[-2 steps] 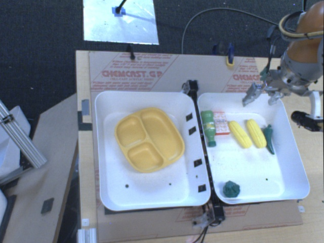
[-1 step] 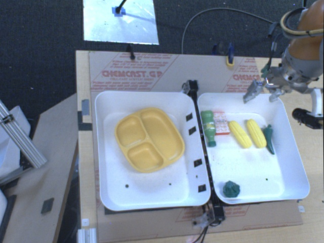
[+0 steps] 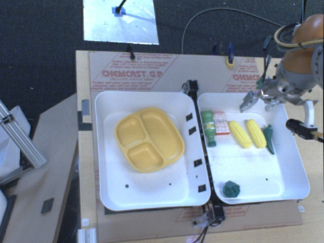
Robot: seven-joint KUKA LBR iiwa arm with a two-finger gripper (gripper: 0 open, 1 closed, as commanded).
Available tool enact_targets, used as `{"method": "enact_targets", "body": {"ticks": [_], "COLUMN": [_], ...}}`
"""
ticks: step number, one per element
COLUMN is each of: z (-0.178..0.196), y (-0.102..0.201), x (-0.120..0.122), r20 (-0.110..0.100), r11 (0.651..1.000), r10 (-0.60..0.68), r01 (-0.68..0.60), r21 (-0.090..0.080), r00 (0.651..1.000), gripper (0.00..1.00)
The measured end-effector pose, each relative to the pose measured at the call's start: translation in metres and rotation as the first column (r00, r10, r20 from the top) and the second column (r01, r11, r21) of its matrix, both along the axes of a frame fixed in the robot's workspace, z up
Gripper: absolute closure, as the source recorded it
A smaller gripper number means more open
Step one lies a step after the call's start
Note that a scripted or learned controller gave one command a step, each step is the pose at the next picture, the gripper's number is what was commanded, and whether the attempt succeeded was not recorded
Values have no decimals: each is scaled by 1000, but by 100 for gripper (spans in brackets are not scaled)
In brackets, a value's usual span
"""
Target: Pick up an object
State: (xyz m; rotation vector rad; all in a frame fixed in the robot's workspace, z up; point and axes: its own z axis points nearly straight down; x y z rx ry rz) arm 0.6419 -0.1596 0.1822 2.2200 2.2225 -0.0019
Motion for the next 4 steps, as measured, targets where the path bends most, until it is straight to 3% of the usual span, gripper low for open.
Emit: {"method": "enact_targets", "body": {"ticks": [2, 3, 4], "z": [-92, -79, -14], "y": [1, 1, 0], "x": [5, 7, 9], "r20": [2, 7, 8], "r11": [1000, 1000, 1000], "r10": [3, 4, 3], "r01": [-3, -4, -3], "r21": [0, -1, -1], "r00": [1000, 1000, 1000], "gripper": [0, 100, 100]}}
